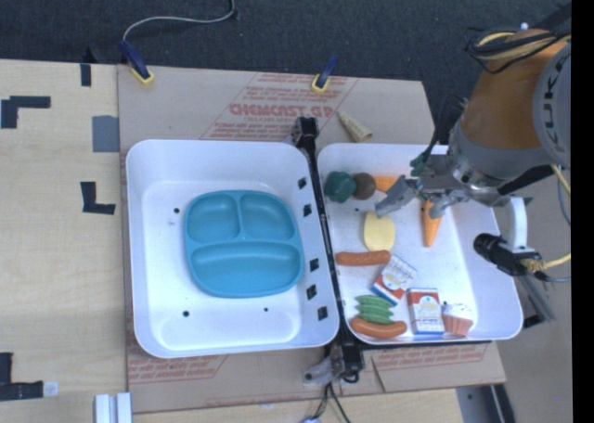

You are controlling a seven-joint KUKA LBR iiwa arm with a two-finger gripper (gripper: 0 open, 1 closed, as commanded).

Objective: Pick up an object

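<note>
The gripper (pixel 419 197) sits spread open over the right bin (pixel 501 305) near its far edge. An orange carrot (pixel 431 224) lies just beside the fingers, not between them, so nothing's grabbed.

Blue plate (pixel 244 242) w/ 3 compartments, center of left bin (pixel 148 254). Cardboard sheet (pixel 176 106) under both bins, 2 clamps on its top edge: upper left (pixel 136 61), top center (pixel 325 76). Cable (pixel 200 15) runs along top of frame.

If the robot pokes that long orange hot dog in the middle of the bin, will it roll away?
Probably a bit. The hot dog looks round and smooth, so a sideways poke could roll it. It looks like a stiff, light toy, unlikely to bend. The yellow piece beside it might stop it.
</note>
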